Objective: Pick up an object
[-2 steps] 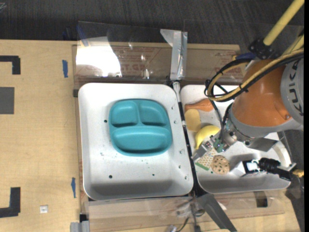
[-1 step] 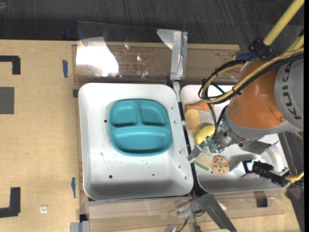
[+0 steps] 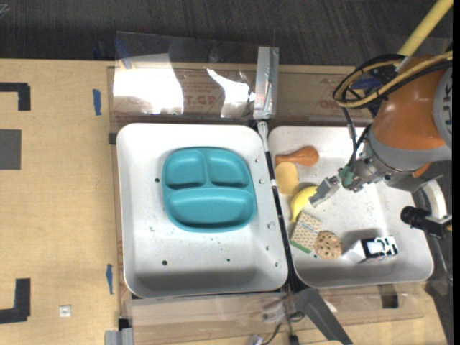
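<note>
My gripper (image 3: 325, 191) hangs low in the right bin (image 3: 413, 264), reaching in from the right, its tip just right of a yellow banana-like piece (image 3: 300, 199). Just above that piece are a yellow-orange lump (image 3: 286, 177) and an orange pear-shaped item (image 3: 300, 156) near the bin's back left. In front of the yellow piece lie a speckled cracker (image 3: 307, 231) and a round cookie (image 3: 328, 245). Nothing visibly sits in the gripper.
A black and white block (image 3: 378, 248) lies at the front right of the right bin. The left bin (image 3: 140, 250) holds a teal divided plate (image 3: 208, 188). A clear plastic sheet (image 3: 187, 85) stands behind the bins.
</note>
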You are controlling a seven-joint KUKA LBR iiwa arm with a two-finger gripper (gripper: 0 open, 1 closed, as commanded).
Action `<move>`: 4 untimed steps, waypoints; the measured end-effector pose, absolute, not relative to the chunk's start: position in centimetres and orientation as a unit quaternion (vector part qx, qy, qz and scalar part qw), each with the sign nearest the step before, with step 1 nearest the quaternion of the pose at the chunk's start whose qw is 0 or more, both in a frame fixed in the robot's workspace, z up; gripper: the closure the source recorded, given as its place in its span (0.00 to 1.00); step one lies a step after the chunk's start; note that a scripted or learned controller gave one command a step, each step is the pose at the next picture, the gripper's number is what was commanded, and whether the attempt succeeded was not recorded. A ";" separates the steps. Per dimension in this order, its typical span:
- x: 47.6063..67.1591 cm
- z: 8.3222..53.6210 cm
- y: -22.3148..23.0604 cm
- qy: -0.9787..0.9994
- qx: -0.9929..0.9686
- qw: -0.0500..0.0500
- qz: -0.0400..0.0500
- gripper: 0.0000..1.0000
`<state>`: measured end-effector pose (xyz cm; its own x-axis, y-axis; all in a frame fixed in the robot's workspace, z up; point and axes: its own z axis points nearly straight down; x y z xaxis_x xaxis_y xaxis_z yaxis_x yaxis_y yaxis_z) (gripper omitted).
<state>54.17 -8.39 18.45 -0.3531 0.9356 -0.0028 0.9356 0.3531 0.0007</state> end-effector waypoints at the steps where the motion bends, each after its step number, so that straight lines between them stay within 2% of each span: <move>1: 60.5 9.4 -10.1 0.810 0.587 0.001 0.000 0.00; 2: 53.1 18.8 -7.8 0.814 0.581 0.003 0.002 0.00; 3: 55.9 10.7 -10.2 0.890 0.456 0.010 0.005 0.00; 4: 58.2 8.8 -9.7 0.822 0.569 0.004 0.002 0.00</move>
<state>58.17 -9.66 8.76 -0.3524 0.9358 -0.0046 0.9358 0.3524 0.0086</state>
